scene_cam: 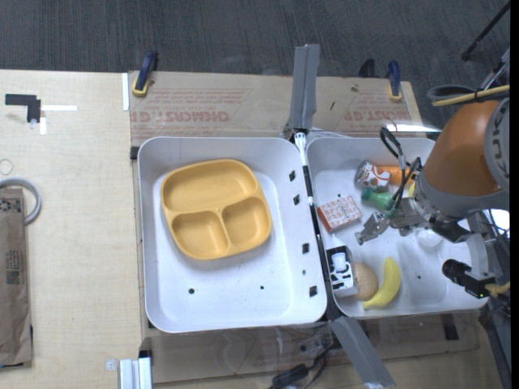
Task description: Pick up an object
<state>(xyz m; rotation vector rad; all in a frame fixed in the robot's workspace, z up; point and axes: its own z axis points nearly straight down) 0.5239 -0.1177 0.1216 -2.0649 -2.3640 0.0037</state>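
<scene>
The right bin (pixel 427 297) holds several objects: a yellow banana (pixel 386 284), a round tan bun (pixel 365 280), a black and white packet (pixel 340 270), a red and white checked box (pixel 339 213), a small printed can (pixel 371 173) and a green piece (pixel 377 197). My gripper (pixel 369 228) hangs over the middle of this bin, just right of the checked box and above the banana. Its fingers are open, pointing down-left, with nothing between them. The orange-banded wrist (pixel 464 156) hides the bin's right part.
A yellow three-part plate (pixel 216 207) lies in the left bin (pixel 154 250). A metal divider (pixel 306 185) runs between the bins. Cardboard (pixel 211 108) is clamped behind them. A brown paper bag (pixel 12 266) lies at the bench's far left.
</scene>
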